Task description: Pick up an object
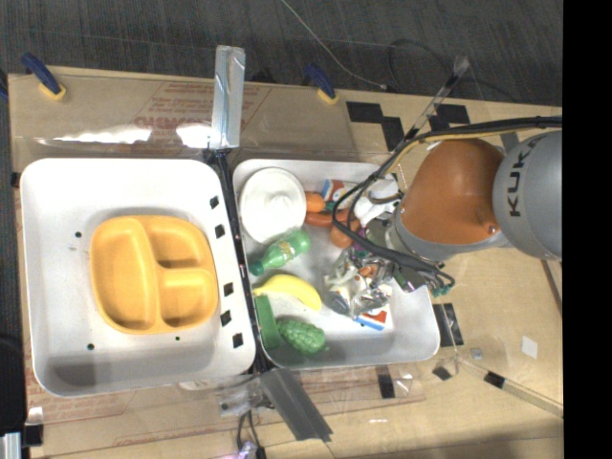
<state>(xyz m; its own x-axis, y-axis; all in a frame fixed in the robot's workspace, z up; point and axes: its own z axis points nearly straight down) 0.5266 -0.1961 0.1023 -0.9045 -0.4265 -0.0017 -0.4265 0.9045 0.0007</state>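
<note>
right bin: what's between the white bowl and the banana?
In the camera view, a green bottle lies between the white bowl and the banana.

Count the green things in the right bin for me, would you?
2. A green bottle lies near the bin's middle, below the white bowl. A bumpy green vegetable sits at the near edge beside the banana. The arm may hide others.
</note>
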